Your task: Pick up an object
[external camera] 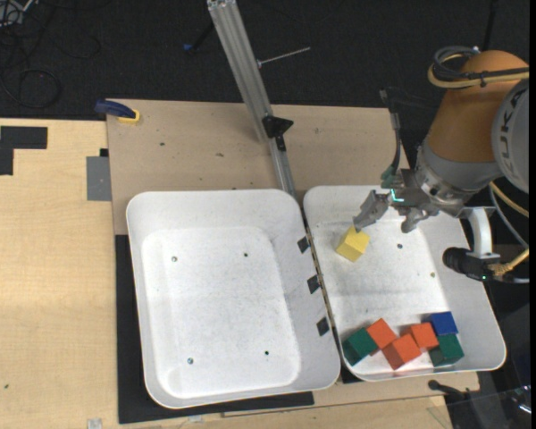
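**Over the right bin, the claw hangs open above a yellow block**

Over the far part of the right bin (482, 351), the grey arm (469, 128) reaches in from the right edge, its orange band uppermost and its wrist bent downward toward the bin floor. The gripper (391, 216) sits at the end of it with its two fingers (370, 211) spread apart and nothing between them. One finger points down toward the yellow block (353, 244), which lies just below and to the left of it; whether the fingertip touches the block cannot be told from this angle.

The yellow block rests on the right bin's floor near the divide between the two bins, tilted on a corner line to the bin's walls. At the near end of the same bin lies a cluster of blocks pressed close together: a green block (360, 344), an orange block (382, 332), a second orange block (402, 352), a third orange block (423, 335), a blue block (443, 323) and a dark green block (447, 351).

The left bin (152, 213) stands just beside the right one, their rims meeting along the middle. A metal rail (246, 70) slants across the bench behind them.
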Action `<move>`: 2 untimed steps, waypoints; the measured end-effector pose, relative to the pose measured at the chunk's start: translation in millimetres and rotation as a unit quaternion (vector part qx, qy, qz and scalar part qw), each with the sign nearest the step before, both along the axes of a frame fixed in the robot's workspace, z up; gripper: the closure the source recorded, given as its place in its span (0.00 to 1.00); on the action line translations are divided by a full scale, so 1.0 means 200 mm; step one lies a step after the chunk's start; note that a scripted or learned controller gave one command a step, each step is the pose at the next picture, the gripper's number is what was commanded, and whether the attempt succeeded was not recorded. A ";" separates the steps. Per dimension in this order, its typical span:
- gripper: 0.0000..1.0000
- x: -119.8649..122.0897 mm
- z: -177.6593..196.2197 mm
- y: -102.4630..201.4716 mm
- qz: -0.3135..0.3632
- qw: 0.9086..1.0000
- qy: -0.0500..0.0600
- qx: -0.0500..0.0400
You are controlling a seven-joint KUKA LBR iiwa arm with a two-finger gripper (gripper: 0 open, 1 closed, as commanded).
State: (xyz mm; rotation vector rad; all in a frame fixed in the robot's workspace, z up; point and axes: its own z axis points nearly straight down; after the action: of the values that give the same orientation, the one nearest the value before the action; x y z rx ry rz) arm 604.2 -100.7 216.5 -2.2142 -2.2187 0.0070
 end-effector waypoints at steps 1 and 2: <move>0.00 0.00 0.01 -0.01 -0.001 1.000 -0.002 0.000; 0.00 -0.03 -0.31 0.01 -0.001 1.000 0.001 0.000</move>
State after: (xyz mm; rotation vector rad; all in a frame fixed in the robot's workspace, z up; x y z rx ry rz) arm 598.8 -99.2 155.2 -2.2157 -2.2157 0.0094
